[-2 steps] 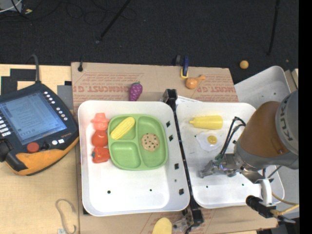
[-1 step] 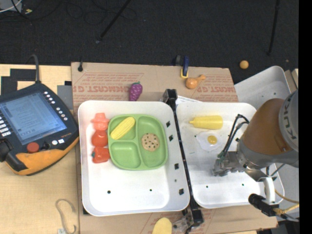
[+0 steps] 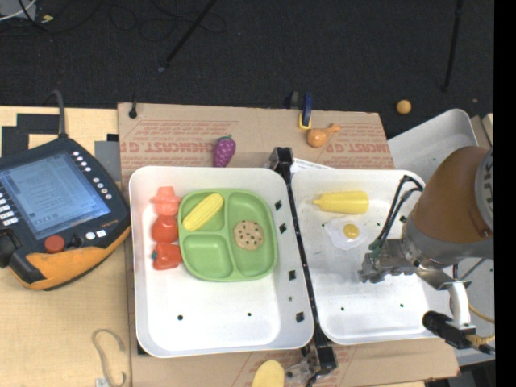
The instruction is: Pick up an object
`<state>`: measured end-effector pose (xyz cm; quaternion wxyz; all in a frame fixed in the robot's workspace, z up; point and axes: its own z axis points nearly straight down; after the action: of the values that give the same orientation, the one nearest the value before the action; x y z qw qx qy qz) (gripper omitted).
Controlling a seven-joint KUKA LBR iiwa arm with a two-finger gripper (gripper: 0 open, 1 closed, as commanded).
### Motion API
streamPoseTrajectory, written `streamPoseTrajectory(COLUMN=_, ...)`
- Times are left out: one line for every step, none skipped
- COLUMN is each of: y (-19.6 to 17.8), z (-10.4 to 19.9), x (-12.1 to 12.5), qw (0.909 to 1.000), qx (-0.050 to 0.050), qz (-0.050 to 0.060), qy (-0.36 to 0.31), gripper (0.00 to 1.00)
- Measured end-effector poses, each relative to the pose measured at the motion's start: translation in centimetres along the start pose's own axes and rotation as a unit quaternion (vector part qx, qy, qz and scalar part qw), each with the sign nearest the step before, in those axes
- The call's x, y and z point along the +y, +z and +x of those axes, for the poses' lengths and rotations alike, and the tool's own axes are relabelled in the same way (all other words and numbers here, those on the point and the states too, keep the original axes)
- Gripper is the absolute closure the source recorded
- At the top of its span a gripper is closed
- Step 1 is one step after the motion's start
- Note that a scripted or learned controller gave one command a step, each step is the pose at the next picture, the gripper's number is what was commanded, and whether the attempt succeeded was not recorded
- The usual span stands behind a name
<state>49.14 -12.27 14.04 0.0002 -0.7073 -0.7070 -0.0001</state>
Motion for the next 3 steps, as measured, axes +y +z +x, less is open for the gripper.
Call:
streamPoseTrajectory(y=-5.3, z=0.7, x=-0.6, qw=1.0, qx=0.0, qz=-0.001, qy=0.0, gripper=1.0)
streamPoseTrajectory(y=-8.9, z=0.7, x=-0.5, qw=1.0, qx=0.0, qz=-0.001, qy=0.0, gripper=1.0)
streamPoseTrajectory(y=-9.2, z=5.9, x=1.9, qw=1.0, qx=0.001, qz=0.0, qy=-0.002, gripper=1.0)
